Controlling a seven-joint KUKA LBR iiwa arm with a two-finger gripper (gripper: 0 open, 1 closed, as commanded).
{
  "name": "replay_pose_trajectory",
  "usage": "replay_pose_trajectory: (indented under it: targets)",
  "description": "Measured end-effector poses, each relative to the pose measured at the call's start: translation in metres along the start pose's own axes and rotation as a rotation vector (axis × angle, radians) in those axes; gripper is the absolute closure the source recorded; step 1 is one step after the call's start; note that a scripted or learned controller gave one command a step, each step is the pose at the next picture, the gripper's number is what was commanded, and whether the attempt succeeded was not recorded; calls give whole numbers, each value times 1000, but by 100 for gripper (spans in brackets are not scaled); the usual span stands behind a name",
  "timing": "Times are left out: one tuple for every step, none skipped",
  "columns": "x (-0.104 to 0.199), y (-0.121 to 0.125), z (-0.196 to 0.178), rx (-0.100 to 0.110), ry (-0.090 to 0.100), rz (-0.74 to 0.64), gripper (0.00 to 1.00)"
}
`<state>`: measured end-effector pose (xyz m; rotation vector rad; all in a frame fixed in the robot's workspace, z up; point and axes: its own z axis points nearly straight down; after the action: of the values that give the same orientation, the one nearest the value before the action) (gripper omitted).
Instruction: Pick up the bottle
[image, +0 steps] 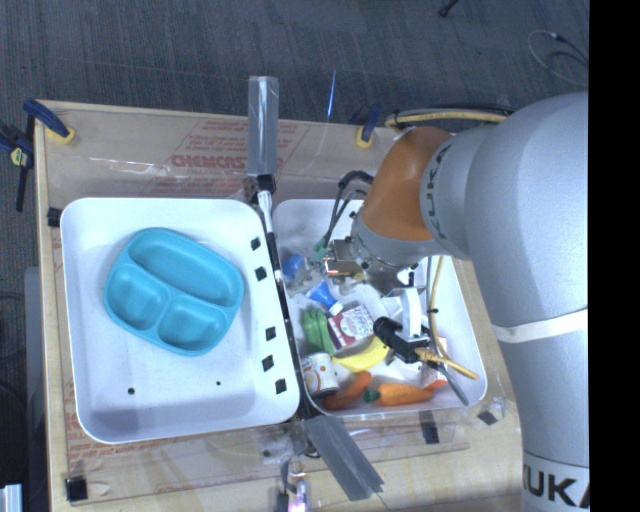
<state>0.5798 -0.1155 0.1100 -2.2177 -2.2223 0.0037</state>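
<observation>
Carrot (408, 394) lies at right bin's (470, 330) near edge. Bottle (318, 329), apparently the green one, lies left of the banana (365, 357), ungrasped. My gripper (345, 265) hovers beyond it; state unreadable. Pick pending.

Grey arm (520, 230) reaches from right over right bin (470, 330), orange band (400, 190) above clutter. Blue divided plate (175, 290) alone in left bin (90, 330). Right bin crowded: carrot (405, 394), banana (365, 357), small can (320, 372), green item (318, 328).
</observation>
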Motion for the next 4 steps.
replay_pose_trajectory:
  targets:
    - [0,0,-10,1,0,-4,100]
    - [0,0,-10,0,-1,-4,0]
    - [-5,27,14,-12,-14,-261,0]
    - [-8,58,25,46,19,-1078,0]
